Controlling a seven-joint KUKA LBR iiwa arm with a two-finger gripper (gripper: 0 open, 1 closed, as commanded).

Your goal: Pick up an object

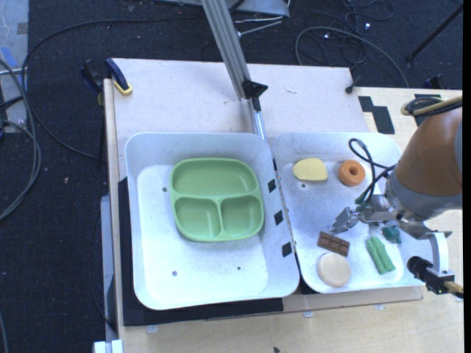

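One target for me: brown chocolate bar [333,243] just below pincer [346,220]; pincer spread, ungripped; descend straight, straddle bar, avoid cream disc [334,271].

Dark carpet floor [59,57] (cables [44,123] strewn across) surrounds pale bench [221,94].

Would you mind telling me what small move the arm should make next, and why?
Probably lower the gripper slightly toward the brown block. It hovers over the right bin, its tips just above that block, with nothing visible between them, while the cream disc and green piece lie farther off.
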